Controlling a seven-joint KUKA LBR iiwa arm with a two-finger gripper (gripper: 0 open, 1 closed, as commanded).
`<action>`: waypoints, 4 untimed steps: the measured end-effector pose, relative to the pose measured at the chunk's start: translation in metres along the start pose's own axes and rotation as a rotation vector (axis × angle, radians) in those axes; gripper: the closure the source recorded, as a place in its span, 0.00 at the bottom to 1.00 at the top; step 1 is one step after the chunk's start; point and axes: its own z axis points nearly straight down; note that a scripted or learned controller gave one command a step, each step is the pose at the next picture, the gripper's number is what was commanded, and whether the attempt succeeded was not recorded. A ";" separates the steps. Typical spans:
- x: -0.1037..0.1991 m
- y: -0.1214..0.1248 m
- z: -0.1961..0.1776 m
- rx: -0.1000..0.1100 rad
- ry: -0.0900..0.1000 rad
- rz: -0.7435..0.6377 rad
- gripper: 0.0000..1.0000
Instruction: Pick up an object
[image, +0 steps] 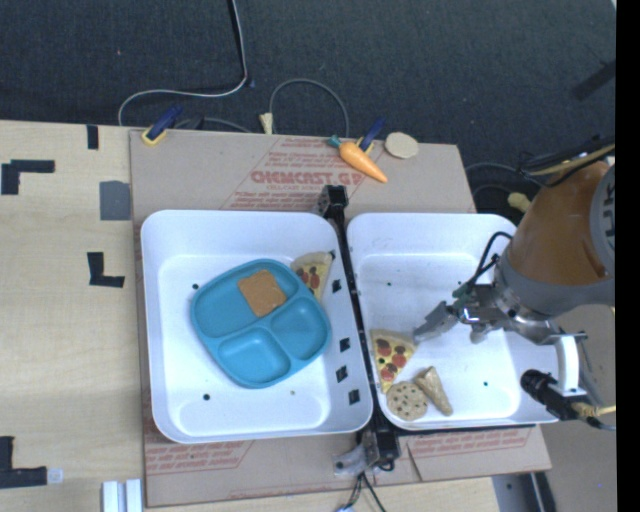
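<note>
Tool (432, 327) hung low in right bin (400, 235), finger state unclear, just right of pizza slice (392, 352); cookie (406, 400) and cone (435, 390) lower center-right.

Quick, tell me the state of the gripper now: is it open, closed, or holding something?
Two-finger gripper: cannot be told; it hovers in the right white bin, just above the pizza slice toy.

Counted: two white bins, left bin (160, 330) and right bin (430, 228). One blue tray (250, 350), one toast slice (262, 292), two pizza slices (314, 270) (392, 353), one cookie (406, 400), one cone-shaped piece (436, 389). Beyond the bins' far edge: one carrot (361, 162), one round disc (402, 146).
</note>
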 end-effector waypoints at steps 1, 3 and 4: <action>0.019 0.016 0.077 0.006 0.002 -0.001 0.00; 0.015 0.161 0.104 -0.007 -0.004 -0.003 0.00; 0.015 0.181 0.085 -0.003 0.000 -0.003 0.00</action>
